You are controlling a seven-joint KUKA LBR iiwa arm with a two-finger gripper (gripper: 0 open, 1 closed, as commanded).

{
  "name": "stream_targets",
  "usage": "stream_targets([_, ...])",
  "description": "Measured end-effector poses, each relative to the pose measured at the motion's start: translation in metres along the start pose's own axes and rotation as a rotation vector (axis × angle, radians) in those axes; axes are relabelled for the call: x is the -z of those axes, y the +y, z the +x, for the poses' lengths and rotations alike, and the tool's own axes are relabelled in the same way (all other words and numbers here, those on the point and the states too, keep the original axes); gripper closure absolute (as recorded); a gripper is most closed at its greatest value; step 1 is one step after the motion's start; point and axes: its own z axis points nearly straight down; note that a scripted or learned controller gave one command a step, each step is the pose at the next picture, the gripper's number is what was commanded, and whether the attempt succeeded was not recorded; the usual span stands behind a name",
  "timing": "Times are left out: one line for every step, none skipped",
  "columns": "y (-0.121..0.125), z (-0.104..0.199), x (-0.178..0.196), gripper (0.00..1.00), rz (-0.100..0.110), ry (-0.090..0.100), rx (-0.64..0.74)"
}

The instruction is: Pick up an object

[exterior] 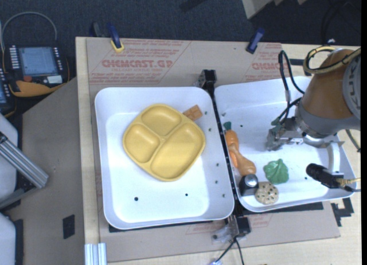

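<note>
I'm looking down at the left bin [114, 201], which is carrying a yellow divided plate [164, 141] with a small orange block [193, 112] peeking out at the plate's one o'clock edge. Nothing there is near the arm.

I'm working in the right bin [258, 94], where the arm [330, 94] is reaching in from three o'clock. The claw [279, 139] is hanging over the bin's middle; I cannot tell how wide it is standing.

The pickable things are clustering at the claw's six to eight o'clock. The carrot [236, 153] is lying against the bin's left wall, at the claw's eight o'clock, with its long axis running roughly twelve to five. The green leafy piece [277, 170] is sitting just at six o'clock from the claw, and I'm judging it the nearest target: a short shift toward six and a descent should be reaching it. The cookie [266, 192] is lying farther on at six-thirty, touching a small dark round piece [248, 183] at its ten o'clock.
</note>
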Motion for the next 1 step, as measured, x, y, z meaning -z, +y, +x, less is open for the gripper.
stream_targets([-0.0003, 0.0102, 0.0514, 1.0, -0.003, 0.0, 0.003])
